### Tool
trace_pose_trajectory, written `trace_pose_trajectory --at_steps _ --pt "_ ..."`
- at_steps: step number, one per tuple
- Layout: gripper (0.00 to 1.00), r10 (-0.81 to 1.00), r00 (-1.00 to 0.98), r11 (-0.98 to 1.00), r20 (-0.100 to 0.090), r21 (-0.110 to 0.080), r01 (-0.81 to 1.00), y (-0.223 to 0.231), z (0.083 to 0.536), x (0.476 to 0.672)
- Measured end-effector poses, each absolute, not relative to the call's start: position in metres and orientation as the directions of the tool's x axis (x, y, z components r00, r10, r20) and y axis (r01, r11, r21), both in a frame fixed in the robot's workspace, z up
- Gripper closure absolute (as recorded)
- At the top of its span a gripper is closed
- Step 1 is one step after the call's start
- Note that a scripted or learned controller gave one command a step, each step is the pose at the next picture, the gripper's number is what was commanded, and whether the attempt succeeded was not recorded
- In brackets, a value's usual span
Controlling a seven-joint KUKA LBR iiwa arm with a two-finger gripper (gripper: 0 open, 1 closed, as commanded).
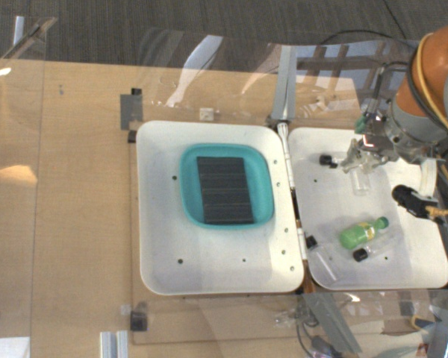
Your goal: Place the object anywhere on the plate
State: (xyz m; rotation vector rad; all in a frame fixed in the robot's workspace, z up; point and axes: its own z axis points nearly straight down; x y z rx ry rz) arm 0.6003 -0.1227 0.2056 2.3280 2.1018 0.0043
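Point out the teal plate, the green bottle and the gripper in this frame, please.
teal plate (264, 192): camera view, left bin, on its bare right rim.
green bottle (356, 235): camera view, right bin, on its green body.
gripper (361, 179): camera view, above the right bin, between its fingertips.

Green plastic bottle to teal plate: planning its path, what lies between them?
Camera view: bottle, plate; between them bare bin floor and the bins' adjoining rims.

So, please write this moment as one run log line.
gripper above right bin | green bottle lying in bin | teal plate holds dark block
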Motion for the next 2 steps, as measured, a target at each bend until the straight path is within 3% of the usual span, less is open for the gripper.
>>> trace_pose_trajectory --at_steps 1,2 --pt "1.00 0.997 -0.083 0.083 0.000 0.005 0.997 -0.0338 0.2063 0.5548" --pt "0.00 0.997 -0.082 0.082 0.000 0.005 0.997 -0.0343 0.2064 0.5547"
